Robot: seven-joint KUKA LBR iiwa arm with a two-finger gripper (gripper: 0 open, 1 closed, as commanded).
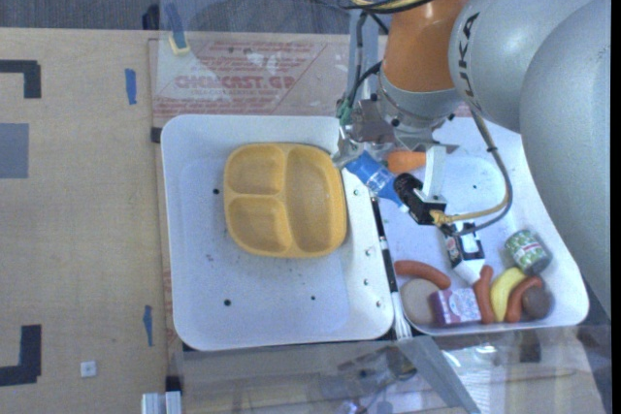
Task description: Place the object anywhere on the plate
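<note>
Single grey-and-orange arm's two-finger gripper (374,150) sits over the divider between the two bins, right at the near-right corner of the yellow three-compartment plastic plate (286,200). Gripper state: cannot tell, the wrist body blocks the tips from this slanted overhead view. A crumpled blue foil-like packet (372,175) pokes out just below the wrist, lying across the divider rim; it may be what's being carried, but I can't see it pinched, so I won't call it held. An orange rounded piece (406,160) shows just right of it, half hidden by the tool. Key relation: the plate lies directly left of the gripper, touching distance to its right rim, in the left white shallow bin (194,305); the packet's long axis runs diagonally, upper-left to lower-right, with the upper-left end already nearest the plate's big right compartment. So the needed move, by my read, is a short leftward shift over that compartment, then release. Risk: if the packet is only resting on the divider, the shift leaves it behind or tips it into the right white bin (572,305), where the loose pile of toy food (480,291) sits in the near corner, well apart from the plate.
</note>
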